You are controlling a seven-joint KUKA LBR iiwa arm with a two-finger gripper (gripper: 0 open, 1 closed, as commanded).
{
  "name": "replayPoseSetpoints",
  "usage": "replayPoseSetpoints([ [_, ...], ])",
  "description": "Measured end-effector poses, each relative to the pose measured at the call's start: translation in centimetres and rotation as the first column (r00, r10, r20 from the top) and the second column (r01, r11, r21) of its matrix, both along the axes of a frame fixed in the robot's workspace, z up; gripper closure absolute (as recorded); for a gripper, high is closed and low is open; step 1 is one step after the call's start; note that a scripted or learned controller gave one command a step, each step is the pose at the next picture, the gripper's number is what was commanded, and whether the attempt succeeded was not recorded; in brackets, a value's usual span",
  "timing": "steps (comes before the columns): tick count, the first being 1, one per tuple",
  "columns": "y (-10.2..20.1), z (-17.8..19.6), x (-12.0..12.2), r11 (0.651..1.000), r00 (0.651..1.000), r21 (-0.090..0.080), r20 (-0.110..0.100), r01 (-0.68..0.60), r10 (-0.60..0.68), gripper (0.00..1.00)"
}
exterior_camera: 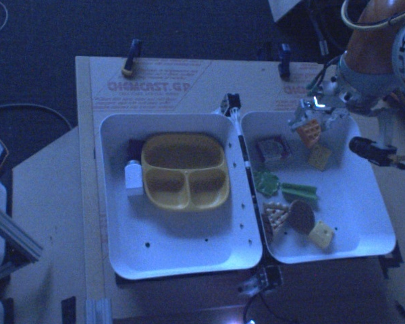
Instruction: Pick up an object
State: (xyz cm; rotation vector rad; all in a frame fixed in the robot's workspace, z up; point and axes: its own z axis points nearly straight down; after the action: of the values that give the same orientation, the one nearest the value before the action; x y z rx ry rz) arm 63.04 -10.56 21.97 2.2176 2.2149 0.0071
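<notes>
My gripper point(313, 121) hangs over the far part of the right bin point(364, 214). An orange ridged piece point(309, 133) sits between its fingers, just below the wrist, and the fingers look shut on it. Below it on the bin floor lie a tan square cracker point(318, 157) and a dark square block point(271, 148). Nearer the front are a green leaf-shaped piece point(265, 181), a green stick point(300, 192), a pale netted piece point(275, 214), a brown round piece point(301, 216) and a yellow cheese wedge point(322, 235).
The left bin point(121, 248) holds a yellow divided plate point(185, 171), with a small white bottle point(133, 176) against its left side. A black part point(370, 150) juts over the right bin's right rim. Clamps point(130, 58) stand at the bench's far edge.
</notes>
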Motion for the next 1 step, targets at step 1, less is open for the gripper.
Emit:
replayPoseSetpoints([
  [1, -0.01, 0.59, 0.08, 1.000, 1.000, 0.001, -0.004, -0.001, 0.001, 1.00],
])
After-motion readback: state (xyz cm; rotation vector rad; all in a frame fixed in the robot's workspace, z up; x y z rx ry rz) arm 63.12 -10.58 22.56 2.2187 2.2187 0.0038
